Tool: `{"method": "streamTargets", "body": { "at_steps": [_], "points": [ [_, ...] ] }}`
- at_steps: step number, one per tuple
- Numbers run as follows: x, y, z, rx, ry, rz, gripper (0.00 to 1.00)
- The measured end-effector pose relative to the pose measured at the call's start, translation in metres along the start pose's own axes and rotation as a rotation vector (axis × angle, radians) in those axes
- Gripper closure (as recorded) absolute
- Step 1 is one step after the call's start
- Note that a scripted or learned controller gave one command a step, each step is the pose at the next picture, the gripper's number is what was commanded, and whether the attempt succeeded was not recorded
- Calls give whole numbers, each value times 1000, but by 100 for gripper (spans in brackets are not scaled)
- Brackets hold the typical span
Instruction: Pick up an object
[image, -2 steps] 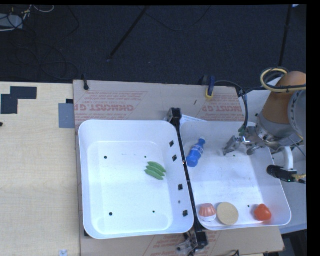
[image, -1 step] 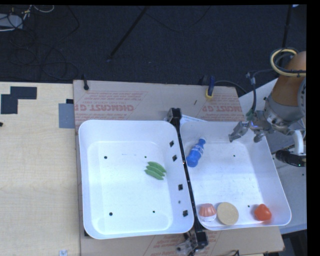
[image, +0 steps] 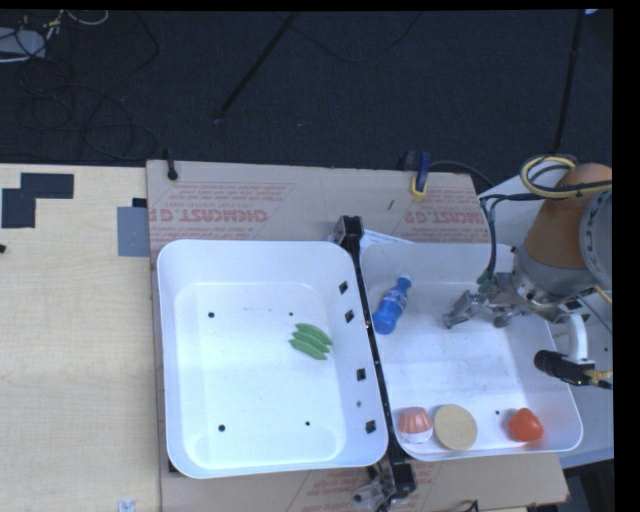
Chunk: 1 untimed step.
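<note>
Nothing picked yet, the whole task is left. Tool hangs low over the right bin, nothing visible between its tips; can't tell if it's spread or clenched. Nearest candidate: blue bottle, just left of it. Along the near wall: pink-white ball, tan disc, red-orange ball. Green pea pod lies in left bin.

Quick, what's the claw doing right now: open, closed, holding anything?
Claw: over the right white bin, nothing visible between its tips; open or closed cannot be told from this view.
</note>
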<state>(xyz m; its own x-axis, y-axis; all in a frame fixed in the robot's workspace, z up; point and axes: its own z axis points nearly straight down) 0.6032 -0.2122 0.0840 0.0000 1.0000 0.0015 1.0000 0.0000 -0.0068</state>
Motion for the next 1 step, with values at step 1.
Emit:
{"method": "streamTargets", "body": {
  "at_steps": [1],
  "points": [
    [-2,20,-19,-7,-2,-1,0]
  ]
}}
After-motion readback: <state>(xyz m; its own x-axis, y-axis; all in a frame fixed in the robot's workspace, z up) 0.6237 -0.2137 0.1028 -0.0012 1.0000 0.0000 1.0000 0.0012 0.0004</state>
